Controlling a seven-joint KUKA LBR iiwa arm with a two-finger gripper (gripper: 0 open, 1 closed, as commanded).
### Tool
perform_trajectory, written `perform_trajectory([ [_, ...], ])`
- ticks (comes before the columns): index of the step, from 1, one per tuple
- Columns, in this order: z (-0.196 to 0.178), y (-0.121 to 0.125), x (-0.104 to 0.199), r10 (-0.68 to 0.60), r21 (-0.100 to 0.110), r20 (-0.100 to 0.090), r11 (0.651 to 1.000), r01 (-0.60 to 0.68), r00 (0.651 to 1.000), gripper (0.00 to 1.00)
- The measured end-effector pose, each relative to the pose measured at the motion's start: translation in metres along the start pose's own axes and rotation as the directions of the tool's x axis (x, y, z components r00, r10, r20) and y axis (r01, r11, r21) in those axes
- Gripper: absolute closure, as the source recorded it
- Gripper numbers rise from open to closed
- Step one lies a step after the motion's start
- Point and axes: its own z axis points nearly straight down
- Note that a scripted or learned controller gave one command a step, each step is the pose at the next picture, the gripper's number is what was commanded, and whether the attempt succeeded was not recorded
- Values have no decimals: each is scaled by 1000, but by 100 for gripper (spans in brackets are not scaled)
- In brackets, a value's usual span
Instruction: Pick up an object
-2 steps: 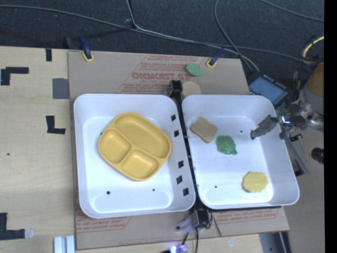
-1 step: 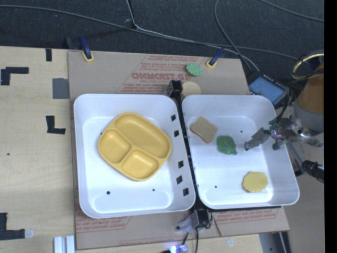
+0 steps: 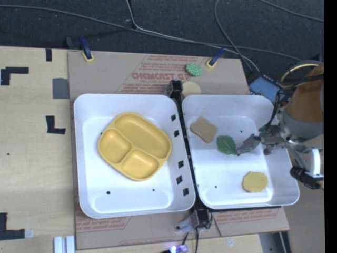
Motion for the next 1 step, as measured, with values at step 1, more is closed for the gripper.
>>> perform_trajectory([
  [1,-13,1,0,-1,-3,1,1000,1,1000,100],
])
